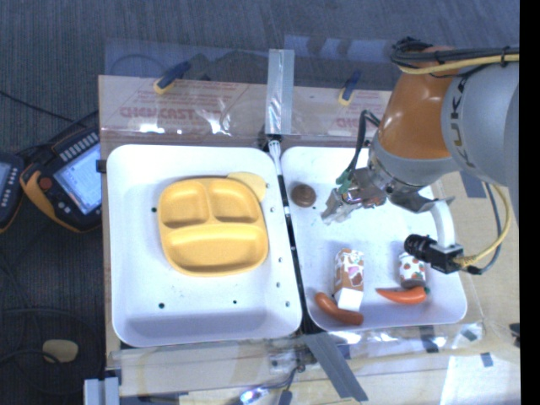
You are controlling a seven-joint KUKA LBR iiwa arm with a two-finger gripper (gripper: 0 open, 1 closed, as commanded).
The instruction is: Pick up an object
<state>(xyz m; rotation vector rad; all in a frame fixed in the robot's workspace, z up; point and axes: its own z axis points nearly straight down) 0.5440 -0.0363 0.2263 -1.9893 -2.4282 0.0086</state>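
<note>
While the grey and orange arm [439,129] reaches in from the right, its hand [336,209] hangs over the upper middle of the right bin [380,163], tilted down and to the left. Whether its two fingers are spread or pressed together cannot be told at this size; nothing shows between them.

This looks like the approach step: the hand is over the bin but has not taken anything. Closest to it is a small round brown piece [303,195], just to its left near the wall between the bins. Being round, it has no long axis to line up with. A fair next move would be to shift slightly left, lower, and close around it.

Toward the near edge lie other candidates. A sausage [339,307] runs on a slant from upper left to lower right. An orange carrot [401,294] lies nearly level, its thin tip pointing left. A brown and white block [349,274] stands between them, its long side running top to bottom.

In the left bin [135,310] sits a yellow divided plate [213,227].
</note>
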